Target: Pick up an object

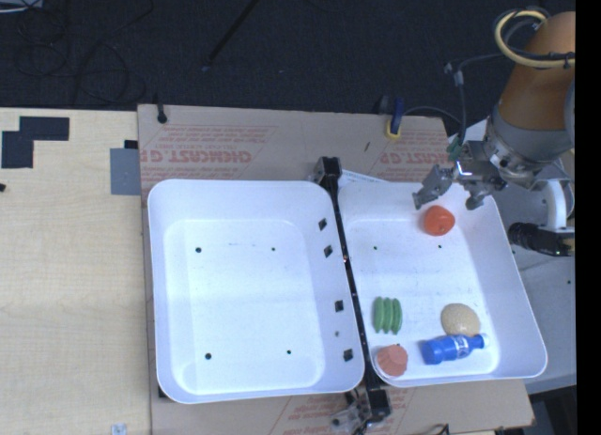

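Over the far right corner of the right bin [512, 278] hangs my pincer [453, 194], at the end of my grey arm with its orange band [540, 48], which comes in from the right of the camera view. My two fingers [430, 187] stand spread apart, one to the left and one to the right, and nothing is caught between them. Just under them, near the bin's far wall, lies a round orange-red object [438, 222]; it sits below the gap of my fingers, and I cannot tell whether they touch it.

The other things in this bin lie well apart from me, down at the near end. A green ribbed piece [387, 315] rests near the middle divider. A pinkish disc [392, 360] lies in the near left corner. A blue bottle [451, 348] lies on its side beside the disc, its cap pointing right, and a beige rounded lump [460, 318] sits just behind the bottle, touching or almost touching it. None of these stands between me and the orange-red object.

The left bin [169, 236] lies beside the right one, with a black clamp strip [340, 264] along the seam between them. Both bins rest on a cardboard sheet [235, 142] on the pale wooden bench [66, 273]. A yellow cable loop [516, 34] curls at the top of my arm.
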